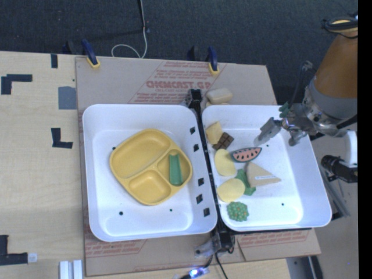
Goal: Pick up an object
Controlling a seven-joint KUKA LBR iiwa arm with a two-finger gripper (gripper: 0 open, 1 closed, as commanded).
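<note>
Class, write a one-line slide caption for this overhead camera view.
KUKA arm's pincer hovers above toy food in the right bin, near the watermelon slice; the left bin holds a yellow divided plate.

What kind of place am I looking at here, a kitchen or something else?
Probably a robot lab test bench, not a kitchen. Two white bins sit on clamped cardboard, the food pieces like the watermelon slice look like toys, and a robot gripper hangs over the right bin.
</note>
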